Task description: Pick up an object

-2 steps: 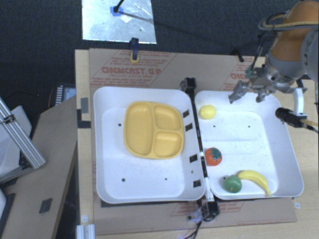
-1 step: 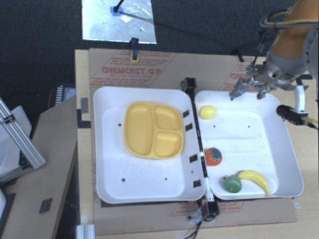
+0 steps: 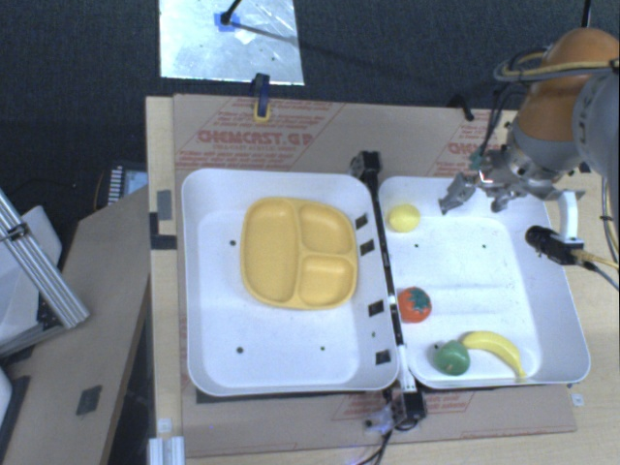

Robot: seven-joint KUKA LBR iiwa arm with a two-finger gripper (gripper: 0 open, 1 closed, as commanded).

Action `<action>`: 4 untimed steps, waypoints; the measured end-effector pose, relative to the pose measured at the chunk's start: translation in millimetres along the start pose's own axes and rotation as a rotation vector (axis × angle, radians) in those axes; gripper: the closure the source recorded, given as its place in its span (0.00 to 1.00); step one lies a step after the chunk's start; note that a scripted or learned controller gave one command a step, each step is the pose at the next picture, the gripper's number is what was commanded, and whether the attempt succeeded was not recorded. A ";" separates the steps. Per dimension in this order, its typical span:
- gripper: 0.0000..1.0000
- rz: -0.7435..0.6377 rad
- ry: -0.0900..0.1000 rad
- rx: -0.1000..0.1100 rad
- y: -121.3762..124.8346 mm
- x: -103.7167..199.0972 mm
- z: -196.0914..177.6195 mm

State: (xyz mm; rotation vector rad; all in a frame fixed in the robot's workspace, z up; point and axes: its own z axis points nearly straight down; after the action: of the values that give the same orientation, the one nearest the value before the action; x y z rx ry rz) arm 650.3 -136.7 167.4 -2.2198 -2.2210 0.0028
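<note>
The right bin (image 3: pixel 504 260) holds a yellow lemon (image 3: pixel 404 218) at its far left, a red tomato (image 3: pixel 416 304) by the divider, a green apple (image 3: pixel 450 357) and a yellow banana (image 3: pixel 496 350) near the front edge. My gripper (image 3: pixel 479 195) hangs over the far edge of this bin, to the right of the lemon. Its two fingers (image 3: pixel 455 197) are spread apart with nothing between them.
In the left bin (image 3: pixel 213 337) lies a yellow three-compartment plate (image 3: pixel 295 252). A black clamp bar (image 3: pixel 383 269) runs between the bins. A black cable connector (image 3: pixel 550 244) sticks in over the right bin's right rim. Cardboard lies under both bins.
</note>
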 end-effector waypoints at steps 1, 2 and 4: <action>0.00 -0.004 0.001 0.001 -0.3 5.6 61.9; 0.00 -0.004 0.000 -0.002 0.2 6.1 83.5; 1.00 -0.005 -0.001 -0.011 13.1 10.4 18.4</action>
State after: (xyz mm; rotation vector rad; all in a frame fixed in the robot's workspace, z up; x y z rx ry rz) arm 663.4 -126.3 148.9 -2.2197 -2.2328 -0.0077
